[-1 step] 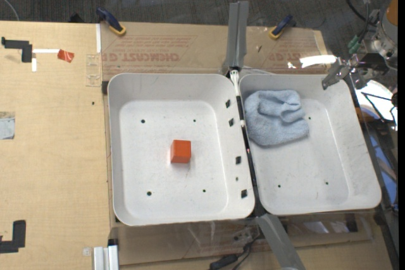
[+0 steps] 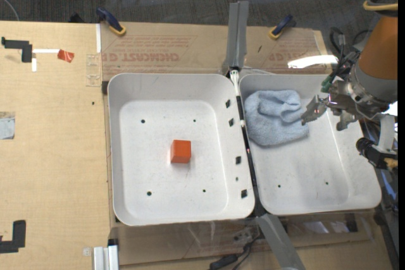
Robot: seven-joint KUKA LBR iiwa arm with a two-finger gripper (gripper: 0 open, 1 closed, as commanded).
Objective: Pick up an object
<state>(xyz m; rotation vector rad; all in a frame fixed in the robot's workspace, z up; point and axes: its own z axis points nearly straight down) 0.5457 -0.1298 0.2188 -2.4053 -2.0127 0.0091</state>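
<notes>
From my feed I see the two white bins sitting side by side on the bench, the left bin (image 2: 126,155) and the right bin (image 2: 342,193), with a grey divider bar (image 2: 238,41) running up between them at the back. In the left bin an orange-red cube (image 2: 181,152) rests alone near the middle of the floor, well apart from every wall. In the right bin a crumpled light blue cloth (image 2: 273,117) lies in the back left corner, close against the wall shared with the other bin. The arm (image 2: 380,54) comes in from the right, its orange band visible above the wrist, and the gripper (image 2: 314,112) hangs over the right bin just at the cloth's right edge, at or very near the fabric. I cannot tell whether the pincer is apart or together; the metal parts there blur into each other on my screen. I see nothing between them. Behind the bins lies flat cardboard (image 2: 164,54) held by two blue and yellow clamps (image 2: 111,21).
</notes>
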